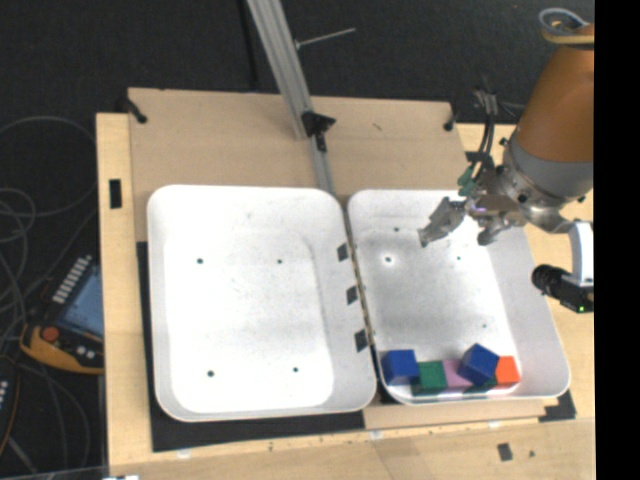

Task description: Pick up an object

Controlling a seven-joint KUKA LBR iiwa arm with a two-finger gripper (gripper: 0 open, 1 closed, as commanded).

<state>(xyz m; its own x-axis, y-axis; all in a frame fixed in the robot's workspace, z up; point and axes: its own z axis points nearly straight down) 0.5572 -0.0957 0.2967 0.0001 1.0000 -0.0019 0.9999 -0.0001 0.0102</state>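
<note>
Left bin (250, 298): bare white floor. Right bin (450, 298): five blocks crowd its near wall, in order a blue block (400, 364), green block (431, 376), pink block (457, 376), second blue block (481, 362) and orange block (507, 370). Pincer (462, 224): hangs over the bin's far half, well apart from the blocks, fingers spread and holding nothing. Likely risk: with blocks touching one another and the wall, a descending finger may land on a neighbour or the rim, so the grasp slips.
</note>
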